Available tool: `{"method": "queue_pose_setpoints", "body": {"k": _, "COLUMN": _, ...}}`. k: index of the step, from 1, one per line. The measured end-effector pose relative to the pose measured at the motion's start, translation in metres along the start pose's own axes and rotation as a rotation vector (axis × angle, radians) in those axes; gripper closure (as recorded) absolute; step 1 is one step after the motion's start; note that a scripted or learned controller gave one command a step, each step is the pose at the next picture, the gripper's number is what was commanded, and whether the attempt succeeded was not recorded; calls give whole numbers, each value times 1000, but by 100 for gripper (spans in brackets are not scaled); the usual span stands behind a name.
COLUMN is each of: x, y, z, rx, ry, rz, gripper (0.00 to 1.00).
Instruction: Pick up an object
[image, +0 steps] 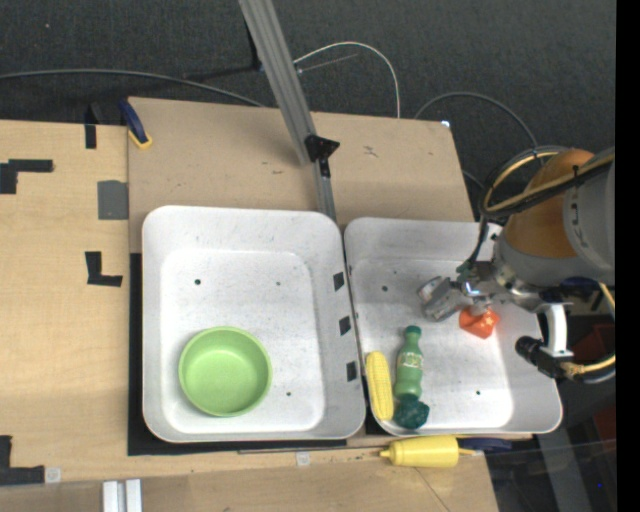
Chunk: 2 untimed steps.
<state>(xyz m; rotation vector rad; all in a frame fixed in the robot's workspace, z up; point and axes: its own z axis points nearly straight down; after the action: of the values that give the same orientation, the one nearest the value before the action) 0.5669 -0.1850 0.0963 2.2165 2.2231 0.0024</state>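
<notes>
My gripper (438, 297) hangs low over the right bin (520, 405), in its upper middle. A small orange-red object (479, 321) lies just to the gripper's right, beside it and partly under the wrist. A green bottle (409, 364) lies below the gripper, cap toward it. Left of the bottle lies a yellow corn cob (378, 384), against the bin's left wall. A dark green lump (410, 412) rests at the bottle's base. I see nothing held in the gripper.
The left bin (240, 235) holds a light green bowl (225, 371) at its lower left. A yellow mustard bottle (425, 452) lies on the bench just below the right bin. A slanted metal pole (290, 90) stands behind the bins.
</notes>
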Motion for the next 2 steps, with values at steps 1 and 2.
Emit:
{"method": "queue_pose_setpoints", "body": {"k": 1, "x": 0, "y": -1, "z": -10, "rx": 4, "ry": 1, "rz": -1, "gripper": 100}}
{"method": "queue_pose_setpoints", "body": {"k": 2, "x": 5, "y": 4, "z": -72, "rx": -2, "ry": -1, "rz": 1, "gripper": 100}}
